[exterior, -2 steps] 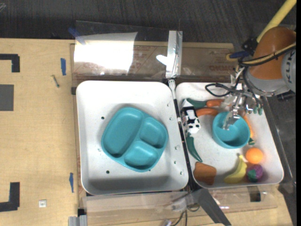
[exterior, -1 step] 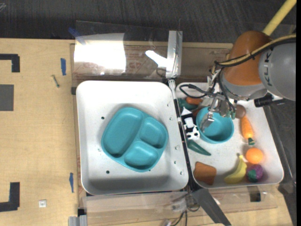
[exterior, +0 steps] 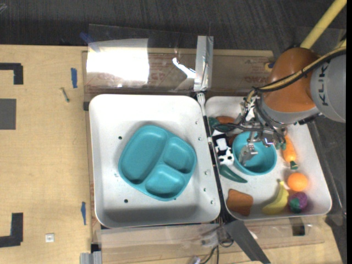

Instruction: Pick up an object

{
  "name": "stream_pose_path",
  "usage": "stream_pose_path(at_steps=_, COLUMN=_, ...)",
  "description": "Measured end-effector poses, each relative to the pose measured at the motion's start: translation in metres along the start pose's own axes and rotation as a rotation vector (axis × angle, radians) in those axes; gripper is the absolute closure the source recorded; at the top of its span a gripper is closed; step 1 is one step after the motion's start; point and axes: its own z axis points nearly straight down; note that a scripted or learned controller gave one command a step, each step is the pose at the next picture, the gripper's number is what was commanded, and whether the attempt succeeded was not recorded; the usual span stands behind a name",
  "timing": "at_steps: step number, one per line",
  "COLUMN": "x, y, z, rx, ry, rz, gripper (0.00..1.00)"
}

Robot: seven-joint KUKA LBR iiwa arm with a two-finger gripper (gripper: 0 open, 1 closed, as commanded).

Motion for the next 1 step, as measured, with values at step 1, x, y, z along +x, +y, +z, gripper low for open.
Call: stream_pose_path(at_steps=1, x=0.0415, y=-0.0027, z=-0.0007, rx=0.0, ry=0.0, rz=0.034, gripper=0.0)
